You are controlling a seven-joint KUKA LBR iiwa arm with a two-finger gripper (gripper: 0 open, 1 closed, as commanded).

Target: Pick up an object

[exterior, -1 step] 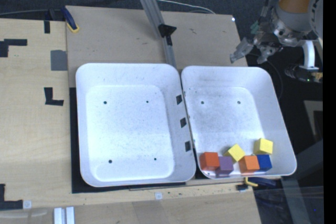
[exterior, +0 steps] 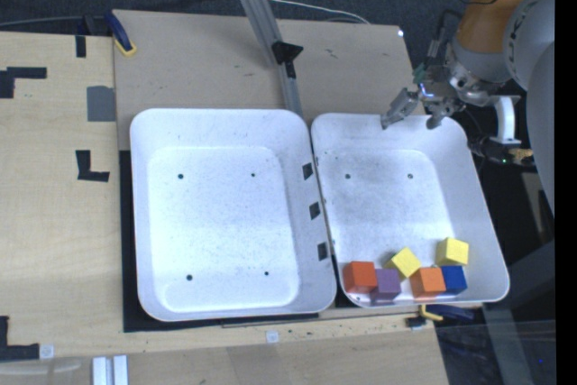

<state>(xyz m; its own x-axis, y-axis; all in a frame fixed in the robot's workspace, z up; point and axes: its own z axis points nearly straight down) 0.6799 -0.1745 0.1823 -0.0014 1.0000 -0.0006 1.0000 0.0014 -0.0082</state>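
Several small blocks lie along the near edge of the right bin (exterior: 469, 167): an orange block (exterior: 361, 274), a purple block (exterior: 388, 283), a yellow block (exterior: 406, 261), a second orange block (exterior: 428, 281), a blue block (exterior: 453, 279) and another yellow block (exterior: 453, 250). My gripper (exterior: 414, 114) hovers over the far rim of the right bin, well away from the blocks. Its fingers are spread apart and open, with nothing between them.
The left bin (exterior: 144, 194) sits beside the right one, joined by black clips. A slanted metal post (exterior: 257, 4) rises behind the bins. The wooden bench (exterior: 54, 194) extends left. The arm occupies the upper right.
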